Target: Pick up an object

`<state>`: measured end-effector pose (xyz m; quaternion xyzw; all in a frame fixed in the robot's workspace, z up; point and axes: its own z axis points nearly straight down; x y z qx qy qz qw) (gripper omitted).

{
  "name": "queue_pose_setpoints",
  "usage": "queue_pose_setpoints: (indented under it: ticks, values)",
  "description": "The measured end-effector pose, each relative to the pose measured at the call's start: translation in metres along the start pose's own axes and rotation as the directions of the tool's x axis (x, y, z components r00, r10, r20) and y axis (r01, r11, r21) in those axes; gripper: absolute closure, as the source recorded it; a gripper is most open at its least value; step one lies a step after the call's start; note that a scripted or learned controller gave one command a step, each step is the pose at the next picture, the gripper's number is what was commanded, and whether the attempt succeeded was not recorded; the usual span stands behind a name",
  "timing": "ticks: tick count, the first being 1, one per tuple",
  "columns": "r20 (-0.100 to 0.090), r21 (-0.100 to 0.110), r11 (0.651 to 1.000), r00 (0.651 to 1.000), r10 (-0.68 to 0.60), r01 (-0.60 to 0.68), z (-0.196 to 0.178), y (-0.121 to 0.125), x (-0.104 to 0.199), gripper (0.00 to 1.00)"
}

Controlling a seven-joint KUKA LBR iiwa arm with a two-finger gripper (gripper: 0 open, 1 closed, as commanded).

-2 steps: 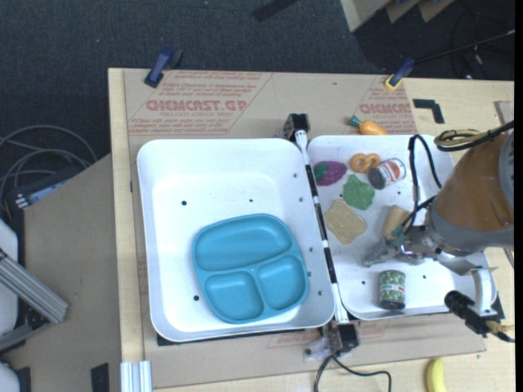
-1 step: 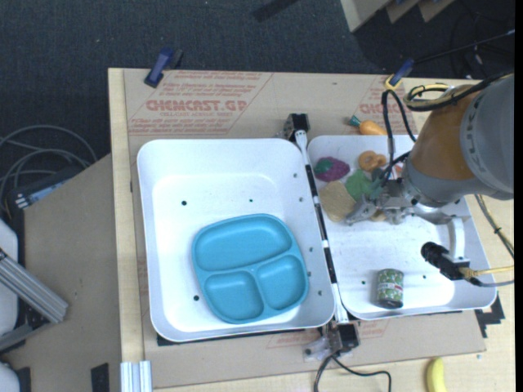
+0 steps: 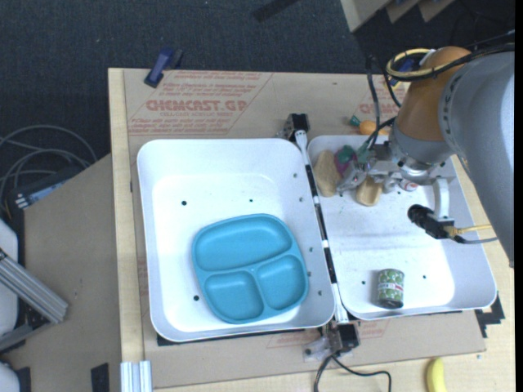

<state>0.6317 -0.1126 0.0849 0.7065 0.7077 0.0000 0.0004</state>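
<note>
Nearest the camera, a yellow object (image 3: 435, 374) pokes up from the bench's front edge, just below the right bin (image 3: 458, 288). Taking that right bin as the landmark and going left to right: the left bin (image 3: 163, 243) lies just beside it and holds a blue three-compartment tray (image 3: 249, 265) toward its front. A clamp (image 3: 297, 126) sits at the back where the two bins meet. Inside the right bin, a tan rounded object (image 3: 326, 173) rests at its back left corner, touching a green and purple object (image 3: 346, 155). A small green patterned can (image 3: 390, 287) stands alone near the front wall. The gripper (image 3: 369, 178) reaches into the back of the right bin among the cluster there, beside a tan lump (image 3: 368, 193); whether it is wide or narrow, I cannot tell.
</note>
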Motion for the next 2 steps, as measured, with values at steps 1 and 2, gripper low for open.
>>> queue_pose_setpoints:
  ticks: [1,2]
  values:
    - [0.001,0.000,1.000,1.000,0.000,0.000,-0.010,0.000,0.000,1.00]
    - [-0.001,-0.003,1.000,1.000,-0.001,0.001,-0.101,-0.029,0.069,1.00]
